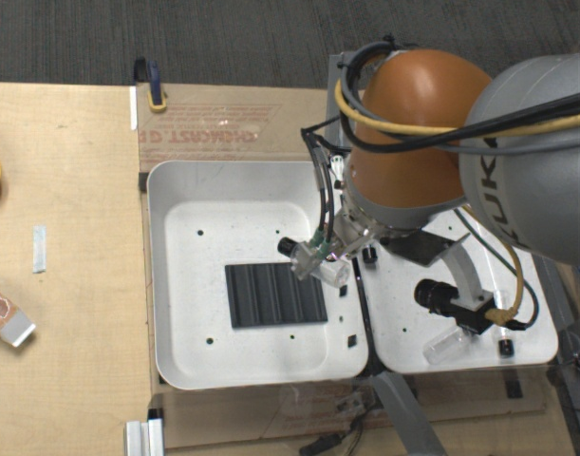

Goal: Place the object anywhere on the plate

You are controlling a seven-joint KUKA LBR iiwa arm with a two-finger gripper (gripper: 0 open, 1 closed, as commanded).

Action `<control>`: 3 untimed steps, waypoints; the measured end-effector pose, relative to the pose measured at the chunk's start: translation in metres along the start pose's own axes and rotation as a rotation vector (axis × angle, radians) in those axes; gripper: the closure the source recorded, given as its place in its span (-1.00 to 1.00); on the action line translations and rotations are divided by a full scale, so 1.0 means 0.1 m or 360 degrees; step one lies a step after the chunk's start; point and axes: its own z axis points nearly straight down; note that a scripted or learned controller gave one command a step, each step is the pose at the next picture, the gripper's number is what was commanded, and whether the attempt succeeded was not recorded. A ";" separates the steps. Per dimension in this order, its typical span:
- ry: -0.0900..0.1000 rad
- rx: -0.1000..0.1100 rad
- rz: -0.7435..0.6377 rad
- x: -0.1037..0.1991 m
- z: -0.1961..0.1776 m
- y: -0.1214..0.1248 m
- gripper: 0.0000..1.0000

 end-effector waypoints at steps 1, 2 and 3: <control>0.0000 0.0000 -0.0001 0.00 0.00 0.00 -1.00; -0.0002 0.0005 -0.0001 -0.01 -0.08 0.00 1.00; 0.0002 0.0001 -0.0114 -0.23 0.30 -0.14 1.00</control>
